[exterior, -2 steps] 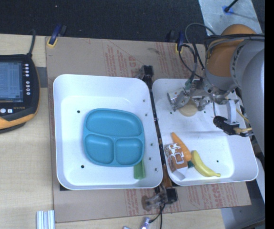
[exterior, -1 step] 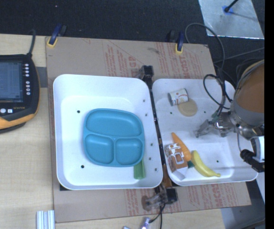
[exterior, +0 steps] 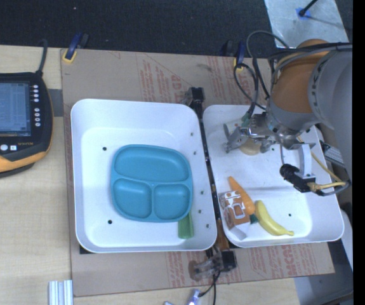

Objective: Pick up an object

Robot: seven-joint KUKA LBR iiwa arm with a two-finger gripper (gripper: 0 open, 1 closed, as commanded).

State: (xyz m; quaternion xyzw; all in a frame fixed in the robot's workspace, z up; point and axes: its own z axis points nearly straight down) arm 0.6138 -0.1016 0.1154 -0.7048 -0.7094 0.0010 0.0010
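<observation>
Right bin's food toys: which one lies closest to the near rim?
The yellow banana. It lies near the right bin's near rim; the orange carrot sits further up.

place: robot lab | evidence: teach pendant, cabled arm, white bins on bench

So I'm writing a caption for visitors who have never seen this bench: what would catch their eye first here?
Most likely the blue divided plate in the middle of the left bin, with a green block at its near right corner. Next, the grey arm with its orange band over the right bin, its gripper low at the far end. Near the front lie a banana, a carrot and a brown packet.
</observation>
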